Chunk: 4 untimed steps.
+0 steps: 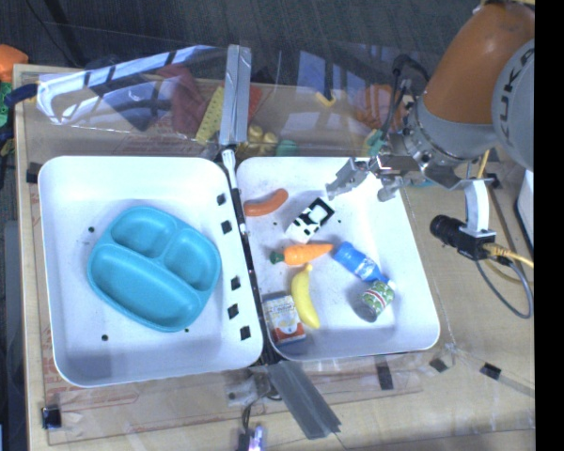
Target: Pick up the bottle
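A blue bottle (359,262) with a white label lies on its side in the right bin (415,252), right of centre. My gripper (363,186) hangs above the bin's back right part, up and slightly right of the bottle and clear of it. Its two fingers are spread open with nothing between them. The grey arm with its orange band reaches in from the upper right.
Around the bottle lie a carrot (306,253), a banana (305,297), a green-labelled can (374,301), a small carton (284,317), a sausage (265,202) and a black-and-white block (311,217). The left bin (66,195) holds a blue divided tray (154,267). Cables run at the right.
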Motion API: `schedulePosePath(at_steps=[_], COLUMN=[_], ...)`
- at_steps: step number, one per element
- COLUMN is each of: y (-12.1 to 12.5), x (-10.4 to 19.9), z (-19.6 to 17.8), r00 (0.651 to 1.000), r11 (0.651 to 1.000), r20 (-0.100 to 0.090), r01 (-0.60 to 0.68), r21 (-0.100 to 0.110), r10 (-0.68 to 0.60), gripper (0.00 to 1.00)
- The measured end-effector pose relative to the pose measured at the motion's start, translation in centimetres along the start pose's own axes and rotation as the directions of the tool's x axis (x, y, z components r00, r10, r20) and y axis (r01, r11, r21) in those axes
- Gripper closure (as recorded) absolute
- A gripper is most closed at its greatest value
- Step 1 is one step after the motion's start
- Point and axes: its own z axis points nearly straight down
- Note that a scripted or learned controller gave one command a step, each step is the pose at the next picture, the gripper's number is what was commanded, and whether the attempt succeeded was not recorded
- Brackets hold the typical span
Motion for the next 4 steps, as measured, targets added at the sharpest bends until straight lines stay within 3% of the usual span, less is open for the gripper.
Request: schedulePosePath(at_steps=[1, 2, 3, 4], y=[-9.8, -3.3, -3.3, 3.4], x=[-3.8, -3.8, -3.8, -0.6], z=[12.0, 14.5, 13.5, 3.3], r00=[0.997, 0.992, 0.992, 0.869], r11=[0.997, 0.992, 0.992, 0.869], r20=[-0.001, 0.000, 0.000, -0.002], r01=[-0.075, -0.127, -0.124, -0.495], r21=[0.001, -0.001, -0.001, -0.003], r10=[0.075, 0.127, 0.124, 0.495], gripper=[0.00, 0.00, 1.00, 1.00])
